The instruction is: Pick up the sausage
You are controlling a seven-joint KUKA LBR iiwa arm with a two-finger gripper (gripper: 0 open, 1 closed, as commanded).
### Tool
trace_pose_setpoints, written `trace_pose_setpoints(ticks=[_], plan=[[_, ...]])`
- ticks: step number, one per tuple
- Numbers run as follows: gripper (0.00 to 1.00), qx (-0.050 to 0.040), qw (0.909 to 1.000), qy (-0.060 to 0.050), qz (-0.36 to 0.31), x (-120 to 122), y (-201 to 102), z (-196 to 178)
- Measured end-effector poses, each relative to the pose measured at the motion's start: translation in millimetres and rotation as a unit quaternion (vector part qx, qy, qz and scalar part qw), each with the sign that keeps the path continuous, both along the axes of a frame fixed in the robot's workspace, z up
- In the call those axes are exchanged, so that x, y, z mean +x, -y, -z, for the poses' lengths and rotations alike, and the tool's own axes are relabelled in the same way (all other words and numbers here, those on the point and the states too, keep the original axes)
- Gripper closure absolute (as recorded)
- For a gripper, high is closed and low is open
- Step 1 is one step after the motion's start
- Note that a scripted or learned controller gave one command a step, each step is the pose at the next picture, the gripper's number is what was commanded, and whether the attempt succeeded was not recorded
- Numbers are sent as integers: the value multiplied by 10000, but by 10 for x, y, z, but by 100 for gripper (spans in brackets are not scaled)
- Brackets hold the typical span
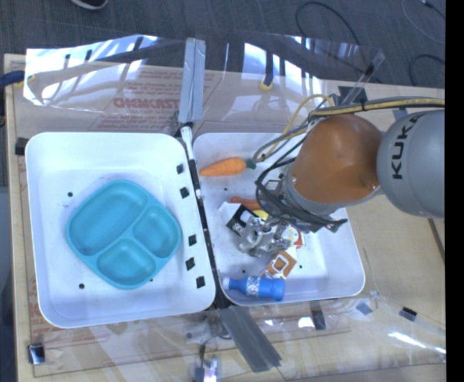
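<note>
The bench (80, 86) carries two white bins side by side. The arm (375, 161) reaches in from the right over the right bin (339, 281). In the left bin (48, 157) lies a blue divided plate (124, 233). A carrot (225, 166) lies near the right bin's far wall, and a blue bottle (257, 287) along its near wall. The sausage (246, 204), reddish, lies just under the wrist, partly hidden. The jaws (257, 235) hang beside it; whether they are apart or together cannot be told.

The right bin (351, 270) is crowded with a carrot (224, 166) and blue bottle (257, 287); the left bin's (48, 213) margins lie open.
</note>
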State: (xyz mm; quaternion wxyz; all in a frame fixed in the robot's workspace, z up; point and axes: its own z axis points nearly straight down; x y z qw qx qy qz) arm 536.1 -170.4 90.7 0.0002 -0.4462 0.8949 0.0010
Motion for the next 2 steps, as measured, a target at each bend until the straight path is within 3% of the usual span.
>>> trace_pose_setpoints(ticks=[1,2], plan=[[100,1,9946,-4,-1036,-524,-534,-123],[100,-14,9445,49,-3285,-563,-438,-15]])
